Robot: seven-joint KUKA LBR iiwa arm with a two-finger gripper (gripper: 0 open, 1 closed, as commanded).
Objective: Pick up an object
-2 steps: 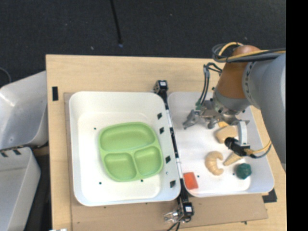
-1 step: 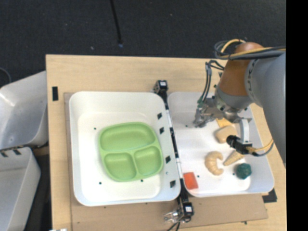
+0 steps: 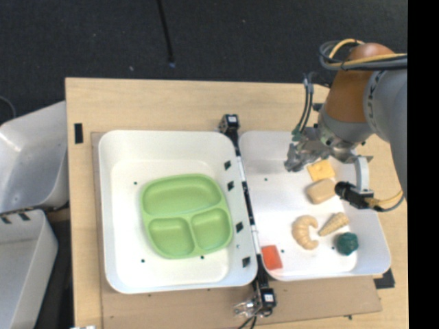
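Two white bins sit side by side on the bench: the left bin (image 3: pixel 116 184) holds a green divided tray (image 3: pixel 185 214), and the right bin (image 3: pixel 274 184) holds the small things worth picking. The grey and orange arm (image 3: pixel 357 94) reaches in from the right, with its gripper (image 3: pixel 299 157) low over the far part of the right bin, just beside a yellow wedge (image 3: pixel 321 169). Whether the pincer is open or closed cannot be told from this angle, and nothing can be seen held in it. Nearer the front lie a tan block (image 3: pixel 319 192), a croissant (image 3: pixel 306 231), a cone (image 3: pixel 334 223), a red block (image 3: pixel 271 257) and a dark green ball (image 3: pixel 346 243). The yellow wedge looks the likeliest target. To do it well, the arm should centre squarely over the wedge, clear of the tan block touching it, and come straight down before closing.
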